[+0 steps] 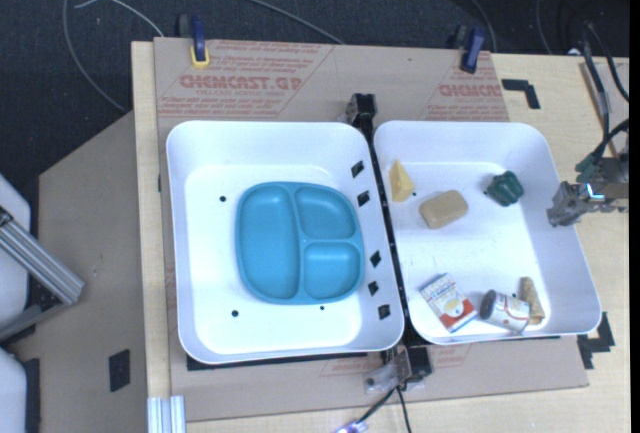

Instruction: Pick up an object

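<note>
White bins (200, 251) lying side by side; blue divided plate (298, 241) sitting in the left one; tan block (443, 209), green lump (504, 187), small carton (447, 302) resting in the right; gripper (572, 205) hovering at the right rim, its spread impossible to tell; aiming for the isolated tan block, descending squarely.

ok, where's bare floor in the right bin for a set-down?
Right bin: bare middle, between the tan block and the carton. Front right corner is crowded around the can. Left bin: just margins around the blue plate.
</note>
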